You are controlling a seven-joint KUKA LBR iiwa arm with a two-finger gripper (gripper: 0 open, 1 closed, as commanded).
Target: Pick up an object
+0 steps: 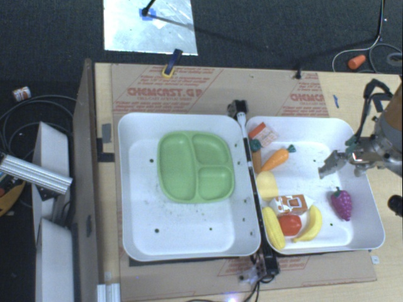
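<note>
Hovering Over the Right Bin, Grapes Closest Below

Hovering near the right side of the right bin (368, 228), the end effector (334, 163) reached in from the right, and whether it was spread or closed could not be told from this slanted view; nothing showed between its tips.

The nearest thing to take was the purple grape bunch (342, 204), which lay just below the end effector and a touch to its right, toward the near rim. The bunch's long axis ran roughly up and down the view, stem end pointing back up toward the end effector. A short drop toward the near edge would probably bring the tips over it.

Farther off, to the end effector's left, lay the carrot (277, 158), its long axis slanted, green top pointing up and right toward the end effector, narrow tip down and left toward the divider. Below and left of the end effector sat a crowded cluster: a banana (312, 225) curved along the near wall, touching a tomato (289, 224) and a small carton (291, 204). That cluster looked harder to enter cleanly than the lone grapes.

The left bin (135, 168), well apart to the left, carried a green divided plate (195, 167).
</note>
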